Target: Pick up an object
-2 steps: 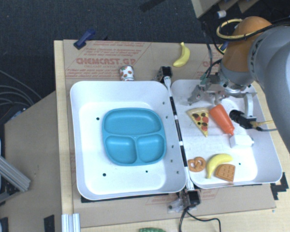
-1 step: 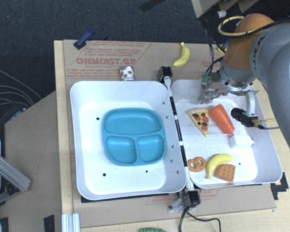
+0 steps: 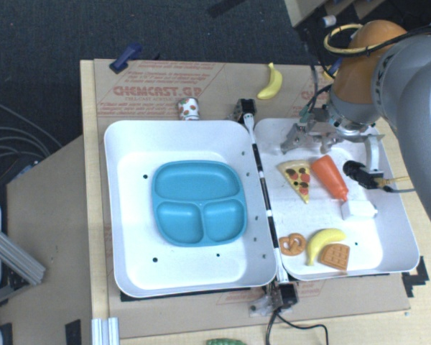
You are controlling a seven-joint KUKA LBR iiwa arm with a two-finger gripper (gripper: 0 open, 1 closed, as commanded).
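Arm comes in from the right, wrist over the far end of the right bin. Board sits under both bins. Left bin holds only a blue divided plate, roughly centred and flat. Gripper hangs over the far left part of the right bin. Fingers look spread w/ nothing between them, so it's gripping nothing. Pick candidates are all in the right bin. Carrot lies mid-bin, just near of the gripper, angled far-left to near-right. Pizza slice is just left of the carrot, close but apart. Banana is at the near end, touching the waffle on its near-right side. White block sits right of the carrot's near tip. Pretzel is just left of the banana, by the bin's left wall. Outside the bins, a 2nd banana lies on the board at the far side, and a small spotted cup sits just past the left bin's far rim.
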